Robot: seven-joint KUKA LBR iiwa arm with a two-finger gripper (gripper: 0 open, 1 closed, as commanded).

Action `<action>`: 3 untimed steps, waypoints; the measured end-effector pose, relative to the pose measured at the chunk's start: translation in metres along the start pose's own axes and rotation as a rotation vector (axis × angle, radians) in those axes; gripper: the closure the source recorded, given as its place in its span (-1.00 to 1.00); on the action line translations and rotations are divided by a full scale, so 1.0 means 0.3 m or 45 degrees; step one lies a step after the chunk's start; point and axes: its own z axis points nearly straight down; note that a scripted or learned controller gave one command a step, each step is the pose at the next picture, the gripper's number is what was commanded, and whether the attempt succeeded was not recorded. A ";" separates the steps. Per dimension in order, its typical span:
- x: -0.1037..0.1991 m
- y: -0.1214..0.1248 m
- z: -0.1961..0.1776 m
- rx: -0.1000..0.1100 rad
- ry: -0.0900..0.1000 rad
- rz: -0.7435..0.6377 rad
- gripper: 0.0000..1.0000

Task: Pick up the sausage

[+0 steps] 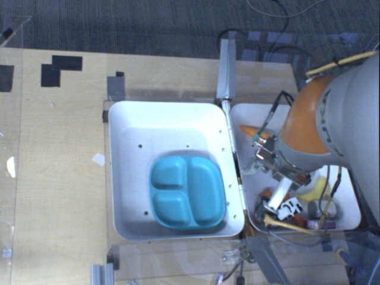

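At the near edge of the right bin point(261, 114) lies a heap of small things: a pale wooden stick point(291, 224), a red and purple piece point(314, 223) and a black-and-white patterned item point(291, 206). The gripper point(278, 202) is down among them, its white tip touching the heap. Clutter and the wrist above hide its end, so I cannot tell whether it is spread or closed, or whether it holds anything. Just to the left of it sits what looks like the sausage point(267, 193), a reddish-brown stub, though it is too small to be sure of. A yellow banana point(319, 189) lies just to the right.

In the left bin point(119, 159) a blue tray point(187, 190) with three compartments rests toward the near side.

Farther back in the right bin, an orange carrot-like piece point(250, 130) lies near the back left corner. The grey arm point(350, 117) with its orange band looms over that bin from the right.

The light wooden counter point(59, 159) carries black markings point(59, 69) at the far left, and beyond it a thin cable point(285, 8) loops on the dark floor.
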 end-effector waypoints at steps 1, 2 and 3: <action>-0.266 0.188 0.113 -0.003 0.000 -0.043 -1.00; -0.300 0.408 0.317 -0.011 0.006 0.129 -1.00; -0.220 0.169 0.313 -0.012 0.010 0.146 -1.00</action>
